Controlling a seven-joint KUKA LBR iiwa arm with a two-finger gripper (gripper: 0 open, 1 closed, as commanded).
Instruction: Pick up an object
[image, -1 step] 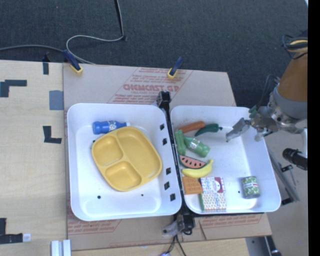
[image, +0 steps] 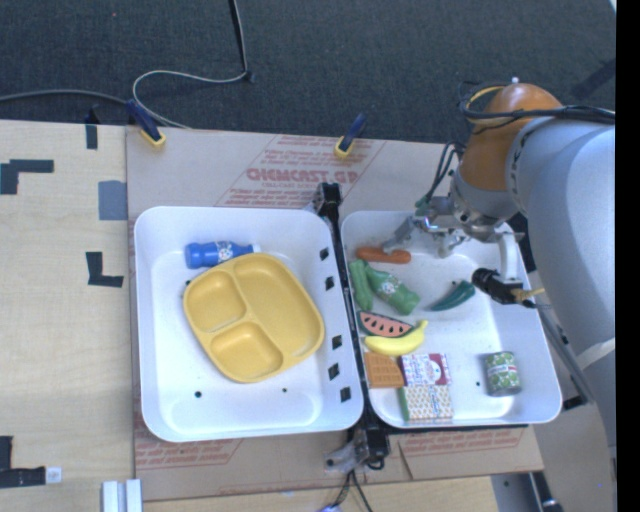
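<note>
My gripper (image: 428, 226) hangs over the far end of the right bin (image: 530, 395), just above and to the right of a red sausage (image: 385, 256). Toy food lies below it in that bin: green vegetables (image: 385, 291), a dark green pepper (image: 455, 295), a watermelon slice (image: 384, 323), a banana (image: 397, 342), an orange cracker (image: 383, 371), a red and white packet (image: 427, 369), a patterned box (image: 429, 402) and a green can (image: 503, 372). Nothing is visibly held by the gripper.
The left bin (image: 160, 400) holds a yellow divided plate (image: 253, 315) and a blue bottle (image: 215, 253) at its far side. A black divider (image: 336, 290) runs between the bins. The grey arm (image: 570, 200) covers the right bin's far right corner.
</note>
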